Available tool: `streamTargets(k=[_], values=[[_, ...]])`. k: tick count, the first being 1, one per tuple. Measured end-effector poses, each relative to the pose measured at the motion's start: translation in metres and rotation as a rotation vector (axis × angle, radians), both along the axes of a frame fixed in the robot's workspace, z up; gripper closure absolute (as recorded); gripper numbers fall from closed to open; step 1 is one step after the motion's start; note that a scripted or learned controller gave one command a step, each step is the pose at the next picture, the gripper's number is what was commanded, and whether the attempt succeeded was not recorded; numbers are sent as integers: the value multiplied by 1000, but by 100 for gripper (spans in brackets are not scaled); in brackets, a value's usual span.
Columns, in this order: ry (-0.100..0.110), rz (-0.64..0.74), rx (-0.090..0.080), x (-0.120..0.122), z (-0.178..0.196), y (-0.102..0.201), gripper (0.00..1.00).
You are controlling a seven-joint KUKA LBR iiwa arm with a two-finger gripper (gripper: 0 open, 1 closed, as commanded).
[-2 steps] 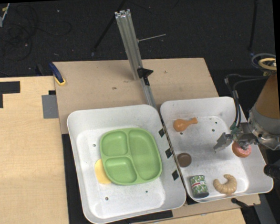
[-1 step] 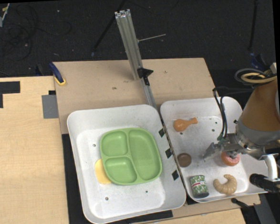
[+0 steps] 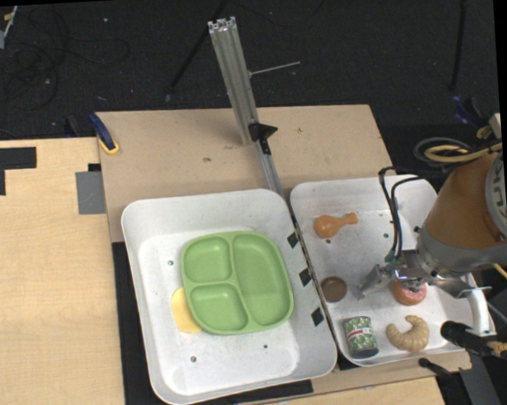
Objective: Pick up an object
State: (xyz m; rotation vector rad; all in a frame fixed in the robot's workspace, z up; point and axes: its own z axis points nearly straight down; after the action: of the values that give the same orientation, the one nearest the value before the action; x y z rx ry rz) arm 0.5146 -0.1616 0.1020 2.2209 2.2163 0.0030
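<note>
Two shallow white bins side by side on a tan bench, dark floor behind; left bin with a green divided tray over something yellow; right bin with an orange pear-like piece, a brown round piece, a green can, a tan croissant-like piece and a pinkish-red object; gripper low by that pinkish-red object, open or closed impossible to tell; nothing visibly lifted, so pick apparently not yet done; can label too small to read
</note>
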Motion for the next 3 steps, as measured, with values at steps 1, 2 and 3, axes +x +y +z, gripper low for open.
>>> streamTargets(k=[1, 2, 3], values=[[1, -4, -3, -1, 8, -2, 100], [4, 4, 2, -1, 55, 7, 100], [2, 4, 1, 5, 99, 9, 100]])
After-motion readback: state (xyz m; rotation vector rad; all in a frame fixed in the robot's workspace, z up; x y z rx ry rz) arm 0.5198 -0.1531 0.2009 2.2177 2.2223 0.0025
